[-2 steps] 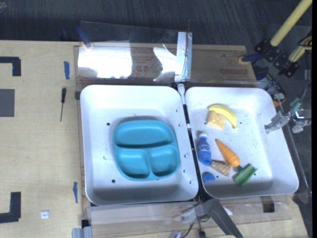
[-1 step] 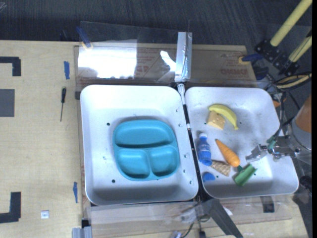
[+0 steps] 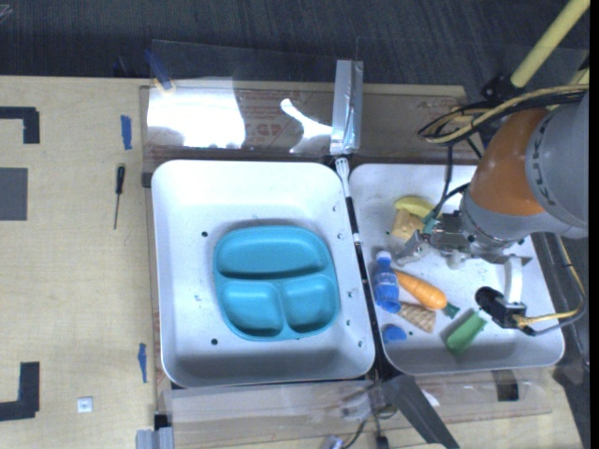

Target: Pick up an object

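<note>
Grey arm (image 3: 552,171) with orange band reaches over right bin (image 3: 547,344); jaws (image 3: 416,241) low beside yellow toy (image 3: 410,215), state impossible to tell. Orange carrot (image 3: 421,290), blue bottle (image 3: 386,283), green block (image 3: 464,331) lie near bin's front. Left bin (image 3: 178,251) holds blue divided tray (image 3: 276,281). Bench (image 3: 65,251) pale wood.

You have two white bins: a left bin (image 3: 178,204) and a right bin (image 3: 543,344). You have one blue divided tray (image 3: 276,281), one blue bottle (image 3: 386,283), one carrot (image 3: 421,291), one green block (image 3: 464,331) and one yellow toy (image 3: 410,215).
</note>
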`<state>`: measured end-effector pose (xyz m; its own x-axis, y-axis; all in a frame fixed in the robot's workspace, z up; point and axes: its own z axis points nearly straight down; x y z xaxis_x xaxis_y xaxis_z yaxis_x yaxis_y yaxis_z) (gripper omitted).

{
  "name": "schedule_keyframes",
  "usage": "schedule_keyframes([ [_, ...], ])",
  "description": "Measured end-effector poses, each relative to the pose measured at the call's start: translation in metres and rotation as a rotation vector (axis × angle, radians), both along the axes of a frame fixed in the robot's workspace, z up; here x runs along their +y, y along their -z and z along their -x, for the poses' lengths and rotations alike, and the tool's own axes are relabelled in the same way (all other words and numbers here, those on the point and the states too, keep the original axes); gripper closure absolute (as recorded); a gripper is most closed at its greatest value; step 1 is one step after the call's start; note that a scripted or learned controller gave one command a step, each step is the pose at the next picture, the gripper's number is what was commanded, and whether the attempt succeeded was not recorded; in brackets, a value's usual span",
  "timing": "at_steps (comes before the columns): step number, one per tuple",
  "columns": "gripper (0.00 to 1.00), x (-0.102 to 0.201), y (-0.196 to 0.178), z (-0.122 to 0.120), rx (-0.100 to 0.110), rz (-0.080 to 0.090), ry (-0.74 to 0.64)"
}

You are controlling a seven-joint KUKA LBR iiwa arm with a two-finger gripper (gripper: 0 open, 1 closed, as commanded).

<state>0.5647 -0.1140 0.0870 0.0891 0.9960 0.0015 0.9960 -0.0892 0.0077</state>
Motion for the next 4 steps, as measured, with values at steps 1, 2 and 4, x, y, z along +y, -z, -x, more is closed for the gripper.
schedule_keyframes([
  [1, 0.00, -0.017, -0.076, 0.002, 0.006, 0.002, -0.133],
  [2, 0.00, -0.002, 0.000, 0.058, 0.002, 0.002, -0.251],
  [4, 0.00, 0.002, 0.000, -0.009, -0.002, 0.005, -0.374],
])
